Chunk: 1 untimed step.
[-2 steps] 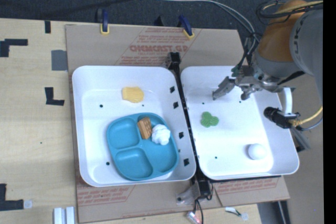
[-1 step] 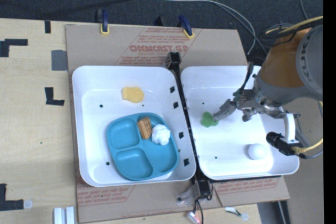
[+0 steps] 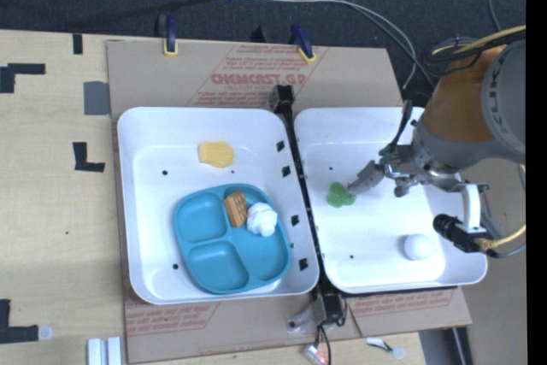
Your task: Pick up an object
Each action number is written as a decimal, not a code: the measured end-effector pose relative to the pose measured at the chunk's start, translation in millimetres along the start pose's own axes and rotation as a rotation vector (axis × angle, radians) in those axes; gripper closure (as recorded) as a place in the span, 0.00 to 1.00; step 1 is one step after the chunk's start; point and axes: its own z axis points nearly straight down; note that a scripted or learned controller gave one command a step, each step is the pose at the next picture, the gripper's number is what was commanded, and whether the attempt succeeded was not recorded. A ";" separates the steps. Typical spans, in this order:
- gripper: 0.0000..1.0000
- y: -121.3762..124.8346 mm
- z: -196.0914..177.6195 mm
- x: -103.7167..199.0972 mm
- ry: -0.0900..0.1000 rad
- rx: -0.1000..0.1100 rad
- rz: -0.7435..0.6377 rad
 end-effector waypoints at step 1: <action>0.00 55.7 34.8 0.0 0.000 0.002 -0.001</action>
